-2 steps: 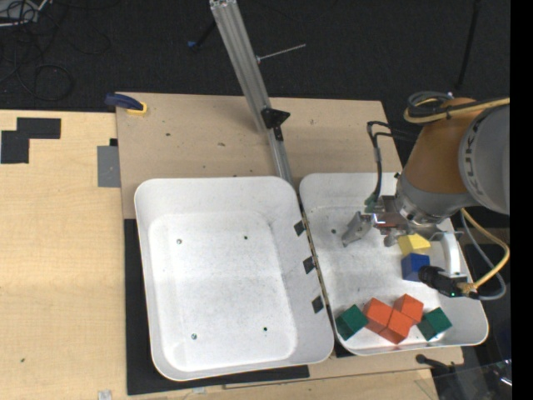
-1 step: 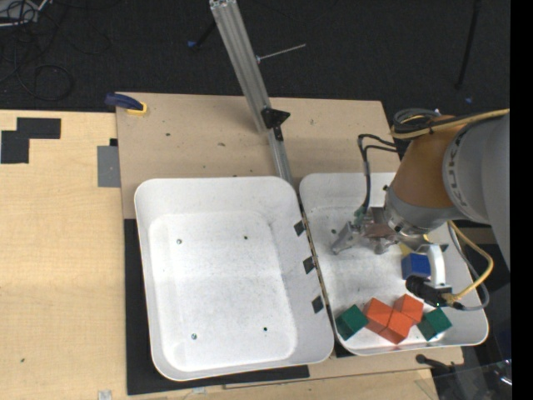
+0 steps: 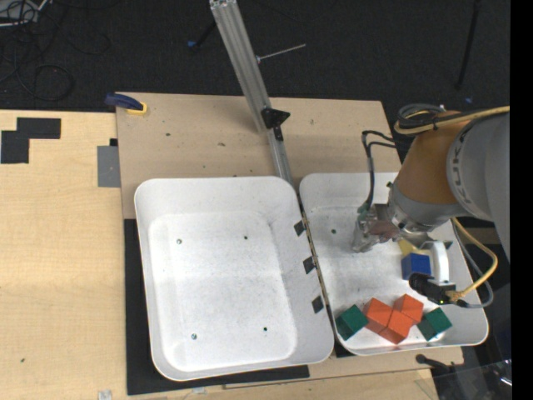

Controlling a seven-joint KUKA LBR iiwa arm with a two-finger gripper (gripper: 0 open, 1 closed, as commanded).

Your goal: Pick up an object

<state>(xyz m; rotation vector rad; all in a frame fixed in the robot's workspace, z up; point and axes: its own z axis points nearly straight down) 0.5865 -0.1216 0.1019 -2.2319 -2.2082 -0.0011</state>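
A pale wooden table (image 3: 58, 248) with a light-grained top runs across the lower part of the view, with black rectangular patches (image 3: 29, 136) and a grey one (image 3: 107, 165) set into its left side. Behind it lies a dark, almost black carpeted floor (image 3: 366, 32) where loose black cables (image 3: 29, 11) curl at the upper left. A ribbed silver aluminium bar (image 3: 246, 65) slants from the floor down onto the table, and a small blue and yellow clamp (image 3: 127, 102) sits at the table's far edge.
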